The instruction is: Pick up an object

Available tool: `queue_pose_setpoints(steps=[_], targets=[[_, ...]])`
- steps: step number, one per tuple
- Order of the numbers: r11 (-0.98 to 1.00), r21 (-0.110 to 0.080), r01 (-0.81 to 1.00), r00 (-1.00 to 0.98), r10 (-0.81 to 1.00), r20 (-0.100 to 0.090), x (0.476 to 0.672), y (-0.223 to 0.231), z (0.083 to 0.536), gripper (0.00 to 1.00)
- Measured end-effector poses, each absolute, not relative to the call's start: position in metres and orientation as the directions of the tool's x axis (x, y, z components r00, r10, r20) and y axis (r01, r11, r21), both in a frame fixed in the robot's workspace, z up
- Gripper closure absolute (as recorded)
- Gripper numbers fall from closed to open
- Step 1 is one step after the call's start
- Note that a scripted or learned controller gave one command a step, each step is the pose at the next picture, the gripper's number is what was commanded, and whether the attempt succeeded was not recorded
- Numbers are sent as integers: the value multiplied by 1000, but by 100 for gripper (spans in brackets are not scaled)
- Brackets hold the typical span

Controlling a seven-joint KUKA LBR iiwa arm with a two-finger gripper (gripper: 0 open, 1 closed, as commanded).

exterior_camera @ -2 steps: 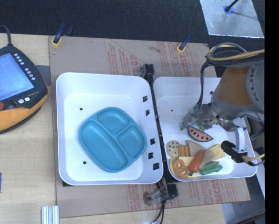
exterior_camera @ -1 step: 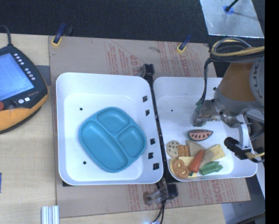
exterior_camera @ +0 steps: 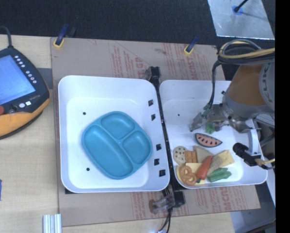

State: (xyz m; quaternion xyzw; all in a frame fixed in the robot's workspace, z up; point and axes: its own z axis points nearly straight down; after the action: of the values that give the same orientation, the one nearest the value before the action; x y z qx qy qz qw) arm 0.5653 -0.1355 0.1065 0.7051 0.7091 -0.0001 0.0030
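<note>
The arm (exterior_camera: 249,89) covers part of the right bin (exterior_camera: 184,93) and runs off the picture's right side. Below it a small green piece (exterior_camera: 210,128) (too small to name) peeks out beside the pincer (exterior_camera: 208,123), whose tips blur together.

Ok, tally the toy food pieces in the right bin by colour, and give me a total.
Red or orange: 3, the watermelon slice, the chilli and the round slice.
Green: 2, the bean pod and a piece under the end effector.
Tan or yellow: 4, roughly; the cracker and cheese pieces overlap.
Total: about 9.
</note>
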Motion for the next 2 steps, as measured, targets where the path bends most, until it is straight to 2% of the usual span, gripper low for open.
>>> queue_pose_setpoints(steps=[1, 2], targets=[[4, -9, 1000, -4, 1000, 1, 529, -138, 91, 0], [6, -4, 1000, -6, 1000, -1, 531, -140, 102, 100]])
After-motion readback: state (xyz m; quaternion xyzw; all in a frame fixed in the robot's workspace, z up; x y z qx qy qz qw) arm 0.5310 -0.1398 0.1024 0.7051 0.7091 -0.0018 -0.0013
